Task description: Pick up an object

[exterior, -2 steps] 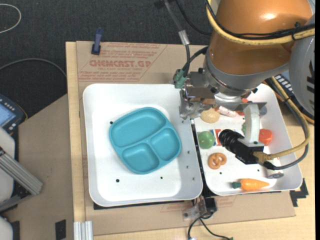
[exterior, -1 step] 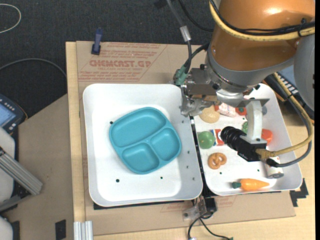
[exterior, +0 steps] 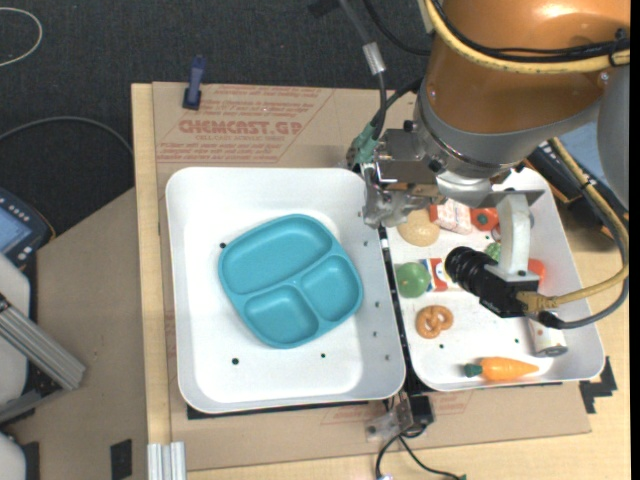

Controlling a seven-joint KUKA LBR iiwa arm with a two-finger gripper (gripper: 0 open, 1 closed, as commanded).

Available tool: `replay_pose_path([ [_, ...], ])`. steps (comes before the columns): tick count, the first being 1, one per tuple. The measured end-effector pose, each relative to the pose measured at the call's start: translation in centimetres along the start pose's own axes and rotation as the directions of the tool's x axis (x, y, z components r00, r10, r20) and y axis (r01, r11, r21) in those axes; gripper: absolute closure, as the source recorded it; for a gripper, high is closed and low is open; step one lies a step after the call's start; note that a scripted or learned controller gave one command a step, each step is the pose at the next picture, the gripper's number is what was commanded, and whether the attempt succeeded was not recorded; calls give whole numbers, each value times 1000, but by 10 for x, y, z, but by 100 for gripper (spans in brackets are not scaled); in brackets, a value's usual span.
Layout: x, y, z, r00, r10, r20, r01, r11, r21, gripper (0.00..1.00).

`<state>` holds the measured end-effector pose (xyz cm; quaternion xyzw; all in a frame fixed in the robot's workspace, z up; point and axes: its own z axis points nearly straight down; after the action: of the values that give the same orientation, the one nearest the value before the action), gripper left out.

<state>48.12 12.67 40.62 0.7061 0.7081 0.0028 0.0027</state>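
Partly hidden right bin (exterior: 585, 353), arm (exterior: 520, 58) over toys, tool (exterior: 385, 203) state unclear (fingers obscured)

bright, even light | soft shadows | slight glare | sharp

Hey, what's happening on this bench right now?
A robot arm is reaching over the right bin, which holds small toy foods: a carrot, a pretzel, a green piece and a beige piece. Its gripper sits low at that bin's upper left corner. Nothing is visibly lifted yet. The left bin holds a blue divided plate.
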Motion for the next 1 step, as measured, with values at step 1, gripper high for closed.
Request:
replay_pose_path([
  [1,86,-2,-24,1000,-7,-4,7,1000,3,100],
])
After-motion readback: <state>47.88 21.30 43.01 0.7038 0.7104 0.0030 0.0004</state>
